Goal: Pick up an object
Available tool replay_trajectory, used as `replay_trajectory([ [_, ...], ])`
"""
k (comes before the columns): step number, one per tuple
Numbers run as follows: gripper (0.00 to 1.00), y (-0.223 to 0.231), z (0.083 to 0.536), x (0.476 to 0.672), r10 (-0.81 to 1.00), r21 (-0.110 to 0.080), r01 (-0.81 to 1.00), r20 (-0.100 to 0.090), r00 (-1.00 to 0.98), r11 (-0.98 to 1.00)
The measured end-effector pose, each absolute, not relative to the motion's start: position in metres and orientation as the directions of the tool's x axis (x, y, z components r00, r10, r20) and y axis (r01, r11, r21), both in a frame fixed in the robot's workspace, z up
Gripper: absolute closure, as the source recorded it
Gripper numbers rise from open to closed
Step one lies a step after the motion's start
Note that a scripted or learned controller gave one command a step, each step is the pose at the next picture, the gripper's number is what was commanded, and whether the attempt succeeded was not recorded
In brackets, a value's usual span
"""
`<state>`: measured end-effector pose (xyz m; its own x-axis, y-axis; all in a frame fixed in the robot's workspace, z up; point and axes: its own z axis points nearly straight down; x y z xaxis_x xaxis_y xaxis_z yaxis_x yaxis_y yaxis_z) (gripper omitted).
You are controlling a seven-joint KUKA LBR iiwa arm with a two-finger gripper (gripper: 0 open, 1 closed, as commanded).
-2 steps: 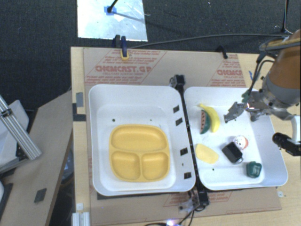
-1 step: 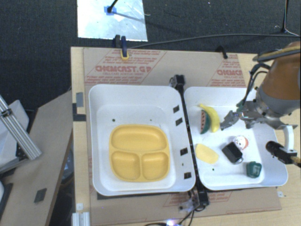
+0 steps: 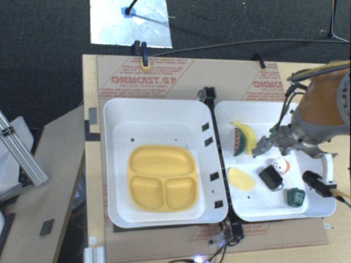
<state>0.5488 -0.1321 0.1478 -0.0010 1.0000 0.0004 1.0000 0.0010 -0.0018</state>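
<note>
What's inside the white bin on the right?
The right bin holds a banana, watermelon slice, yellow chip, black block, green cup and a red-and-white ball. The arm covers its far corner.

yellow divided tray (image 3: pixel 162 177) in the white left bin (image 3: pixel 118 125); in the white right bin (image 3: pixel 258 212), a yellow banana (image 3: pixel 245 135), pale yellow disc (image 3: pixel 241 178), black block (image 3: pixel 271 177), green cup (image 3: pixel 295 197).

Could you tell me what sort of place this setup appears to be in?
Probably a robotics lab: a robot arm reaches over two white bins on a clamped board, with toy items and cables around.
</note>
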Motion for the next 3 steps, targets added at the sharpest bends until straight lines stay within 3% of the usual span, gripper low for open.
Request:
replay_trajectory([
  [1, 1.00, -0.132, 0.161, 0.550, 1.000, 0.004, 1.000, -0.001, -0.001, 0.001],
  [3, 1.00, -0.137, 0.226, 0.551, 1.000, 0.004, 1.000, -0.001, -0.004, 0.004],
])
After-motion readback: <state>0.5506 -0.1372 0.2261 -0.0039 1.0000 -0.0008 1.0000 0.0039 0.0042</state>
